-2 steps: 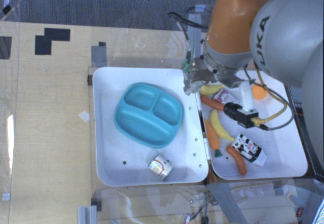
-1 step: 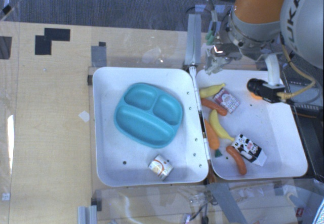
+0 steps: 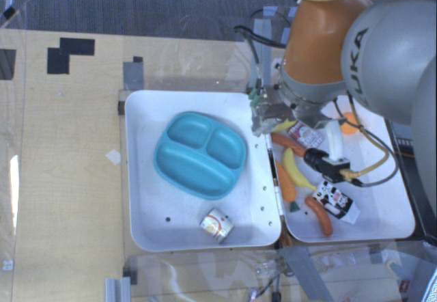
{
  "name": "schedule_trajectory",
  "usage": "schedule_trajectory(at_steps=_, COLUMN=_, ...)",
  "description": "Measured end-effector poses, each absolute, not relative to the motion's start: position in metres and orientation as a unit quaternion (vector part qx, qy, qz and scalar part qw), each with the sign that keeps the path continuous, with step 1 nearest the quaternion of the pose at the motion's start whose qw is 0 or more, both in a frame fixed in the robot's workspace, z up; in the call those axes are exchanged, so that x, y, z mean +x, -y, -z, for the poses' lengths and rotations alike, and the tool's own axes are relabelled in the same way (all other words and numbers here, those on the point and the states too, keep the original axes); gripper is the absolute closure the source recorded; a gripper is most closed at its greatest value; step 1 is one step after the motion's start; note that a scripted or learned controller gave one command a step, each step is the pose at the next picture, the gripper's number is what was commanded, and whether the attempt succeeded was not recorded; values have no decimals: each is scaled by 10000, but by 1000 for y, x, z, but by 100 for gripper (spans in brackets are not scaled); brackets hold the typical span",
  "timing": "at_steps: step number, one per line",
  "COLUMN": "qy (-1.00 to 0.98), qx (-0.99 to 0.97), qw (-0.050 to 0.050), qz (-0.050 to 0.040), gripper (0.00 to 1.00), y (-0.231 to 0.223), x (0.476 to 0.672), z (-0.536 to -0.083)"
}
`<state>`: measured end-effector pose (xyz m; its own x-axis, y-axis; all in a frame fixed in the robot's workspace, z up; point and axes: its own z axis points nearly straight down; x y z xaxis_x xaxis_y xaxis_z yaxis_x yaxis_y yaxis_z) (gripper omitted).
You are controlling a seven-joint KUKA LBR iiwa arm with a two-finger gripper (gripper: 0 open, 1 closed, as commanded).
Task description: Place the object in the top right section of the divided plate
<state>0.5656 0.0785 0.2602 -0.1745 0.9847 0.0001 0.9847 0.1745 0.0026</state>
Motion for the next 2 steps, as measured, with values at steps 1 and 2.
schedule_trajectory(at_steps=1, qy=-8172, qx=5764, qw=7, qz=-11, gripper=100, y=-88, x=575, z=-184)
schedule_trajectory(at_steps=2, qy=-8619, qx=5071, qw=16, qz=-17, gripper=100, y=-63, x=555, z=-185)
